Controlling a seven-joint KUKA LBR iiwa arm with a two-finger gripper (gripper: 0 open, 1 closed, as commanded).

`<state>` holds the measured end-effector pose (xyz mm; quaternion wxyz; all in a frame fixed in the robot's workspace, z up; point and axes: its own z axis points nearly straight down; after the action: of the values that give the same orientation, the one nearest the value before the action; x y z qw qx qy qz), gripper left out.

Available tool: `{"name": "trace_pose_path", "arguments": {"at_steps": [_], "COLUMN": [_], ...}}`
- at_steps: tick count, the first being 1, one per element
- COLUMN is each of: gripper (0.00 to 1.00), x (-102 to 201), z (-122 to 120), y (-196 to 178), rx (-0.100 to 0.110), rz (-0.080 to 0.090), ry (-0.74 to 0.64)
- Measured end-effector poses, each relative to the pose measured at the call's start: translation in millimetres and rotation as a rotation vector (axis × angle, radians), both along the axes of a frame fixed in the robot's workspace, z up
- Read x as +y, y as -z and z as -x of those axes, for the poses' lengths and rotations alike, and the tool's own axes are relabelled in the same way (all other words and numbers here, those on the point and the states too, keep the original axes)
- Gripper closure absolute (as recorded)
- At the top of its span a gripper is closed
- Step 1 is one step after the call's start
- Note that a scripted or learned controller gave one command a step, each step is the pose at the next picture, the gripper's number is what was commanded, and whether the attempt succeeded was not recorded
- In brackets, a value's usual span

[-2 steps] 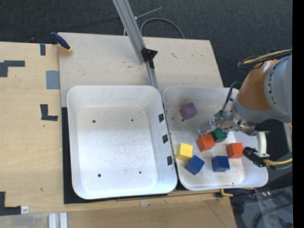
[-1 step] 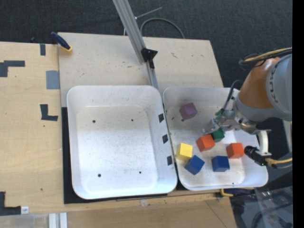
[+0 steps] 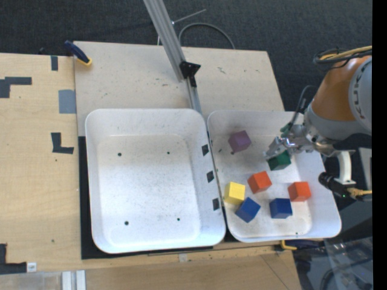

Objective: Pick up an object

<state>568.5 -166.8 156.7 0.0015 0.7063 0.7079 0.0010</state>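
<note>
The hand (image 3: 282,148) sits over the upper right part of the right bin (image 3: 323,222), directly above a green block (image 3: 279,161). The metal of the hand overlaps the block's top edge, and it cannot be told from this view whether the hand is apart, together or clamped on the block. The same bin holds 6 more blocks: 1 purple block (image 3: 240,141) near the upper left, 2 orange blocks (image 3: 260,181) in the middle and at the right, 1 yellow block (image 3: 235,192) at the left wall, and 2 blue blocks (image 3: 247,209) along the lower edge. The left bin (image 3: 97,125) stands just beside it on the table (image 3: 121,71). The green block is the likely target, being closest to the hand. It appears to be a small, rigid, light cube with flat, smooth faces, so it should not deform, but may slip or rotate if gripped off-centre. The recommended hold is across 2 opposite flat side faces, centred, low enough to seat the block fully. It stands apart from its neighbours, leaving clearance on both sides.
</note>
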Motion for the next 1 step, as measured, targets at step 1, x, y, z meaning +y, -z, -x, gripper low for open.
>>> {"name": "trace_pose_path", "arguments": {"at_steps": [1], "gripper": [1.00], "x": [0.4], "z": [-0.9], "y": [-46.6], "rx": [0.000], "rz": [0.000], "ry": [0.001]}}
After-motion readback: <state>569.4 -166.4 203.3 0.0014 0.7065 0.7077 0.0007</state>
